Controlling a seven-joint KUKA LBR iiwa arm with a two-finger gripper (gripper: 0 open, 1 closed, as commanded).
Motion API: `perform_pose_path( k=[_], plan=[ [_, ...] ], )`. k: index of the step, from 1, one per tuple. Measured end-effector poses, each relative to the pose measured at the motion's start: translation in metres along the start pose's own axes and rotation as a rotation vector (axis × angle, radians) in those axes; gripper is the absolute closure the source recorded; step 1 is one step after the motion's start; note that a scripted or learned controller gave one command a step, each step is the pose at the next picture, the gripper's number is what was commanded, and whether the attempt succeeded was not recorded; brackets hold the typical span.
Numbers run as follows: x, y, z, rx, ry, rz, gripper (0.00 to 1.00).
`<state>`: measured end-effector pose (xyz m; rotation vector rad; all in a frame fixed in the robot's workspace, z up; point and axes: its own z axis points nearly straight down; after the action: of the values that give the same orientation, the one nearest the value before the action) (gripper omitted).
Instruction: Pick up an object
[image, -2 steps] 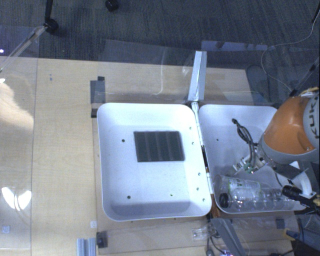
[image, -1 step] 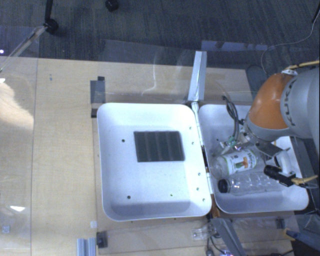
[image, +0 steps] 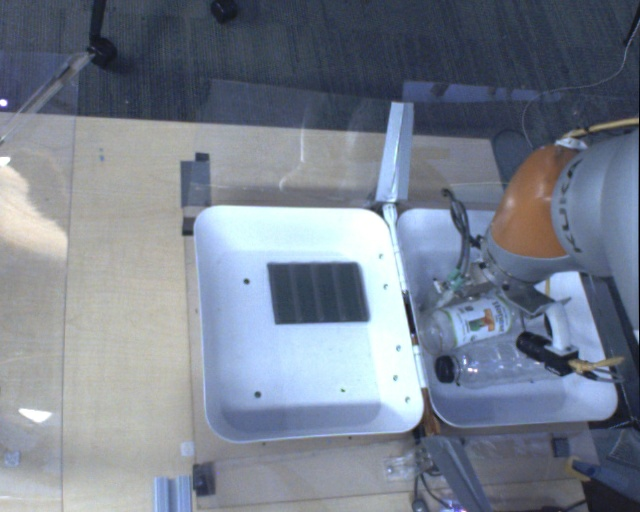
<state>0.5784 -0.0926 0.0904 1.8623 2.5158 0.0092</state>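
Gripper (image: 462, 290) sits low in the right bin (image: 590, 400), just above a clear bottle (image: 478, 345); its state cannot be told.

we see our grey arm with its orange band (image: 530, 205) reaching in from the right. its two-finger gripper (image: 470, 285) points down-left.

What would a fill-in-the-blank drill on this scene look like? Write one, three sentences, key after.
1. The clear bottle lies in the ____ bin.
2. The dark ribbed mat lies in the ____ bin.
3. The bottle's black cap points toward the ____ bin.

Missing words: right; left; left
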Motion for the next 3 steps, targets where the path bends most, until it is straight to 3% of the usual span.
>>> perform_pose_path(
  k=[1,2,3],
  plan=[
    [0.0,0.003,-0.013,-0.009,-0.002,-0.007,1.0],
    [-0.036,0.058,-0.053,0.003,0.001,0.044,1.0],
    [-0.036,0.058,-0.052,0.004,0.001,0.044,0.0]
  ],
)
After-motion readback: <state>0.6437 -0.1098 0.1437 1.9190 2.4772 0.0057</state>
